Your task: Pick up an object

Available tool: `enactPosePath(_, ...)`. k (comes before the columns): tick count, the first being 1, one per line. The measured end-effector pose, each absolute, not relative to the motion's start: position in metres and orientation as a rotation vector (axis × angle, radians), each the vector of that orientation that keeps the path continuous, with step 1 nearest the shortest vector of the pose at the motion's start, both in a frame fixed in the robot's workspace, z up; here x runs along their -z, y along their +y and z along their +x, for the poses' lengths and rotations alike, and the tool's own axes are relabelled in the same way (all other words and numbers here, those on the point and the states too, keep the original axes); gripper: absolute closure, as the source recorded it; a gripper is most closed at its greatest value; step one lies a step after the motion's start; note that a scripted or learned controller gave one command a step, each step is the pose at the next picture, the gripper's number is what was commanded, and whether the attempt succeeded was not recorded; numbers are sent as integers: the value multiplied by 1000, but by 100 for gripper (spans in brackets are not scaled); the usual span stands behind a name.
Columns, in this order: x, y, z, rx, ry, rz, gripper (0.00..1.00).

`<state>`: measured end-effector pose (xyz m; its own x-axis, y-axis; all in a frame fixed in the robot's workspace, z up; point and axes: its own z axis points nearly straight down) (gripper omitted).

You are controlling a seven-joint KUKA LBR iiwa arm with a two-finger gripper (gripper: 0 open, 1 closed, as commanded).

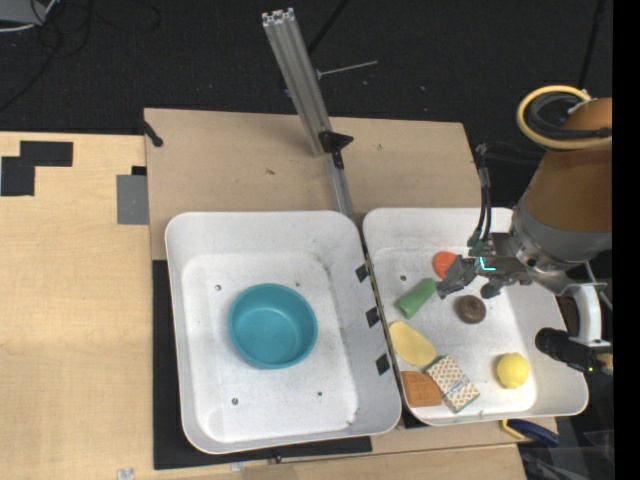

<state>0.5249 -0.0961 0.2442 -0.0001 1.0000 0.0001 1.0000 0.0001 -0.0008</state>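
My gripper (pixel 472 281) hangs over the middle of the right bin (pixel 400 233), its dark fingers spread with nothing between them. Just left of it lie a small orange-red piece (pixel 444 264) and a green block (pixel 416 297). A brown round piece (pixel 471 310) sits right below the fingers. Toward the bin's front lie a pale yellow banana-like object (pixel 411 344), an orange and checkered box (pixel 441 382) and a yellow lemon-like ball (pixel 512 370). A blue bowl (pixel 273 325) rests in the left bin (pixel 200 238).
A grey aluminium bar (pixel 303 83) rises at a slant from behind the bins. The arm's orange and grey body (pixel 565 193) stands over the right bin's right side. Black clips (pixel 368 295) mark the wall between the bins.
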Motion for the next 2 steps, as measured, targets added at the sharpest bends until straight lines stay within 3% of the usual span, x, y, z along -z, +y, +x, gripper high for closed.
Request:
enactPosePath(1,-244,-96,525,-1,-2221,-2221,0)
enactPosePath(2,-202,-97,525,-5,-2219,-2219,0)
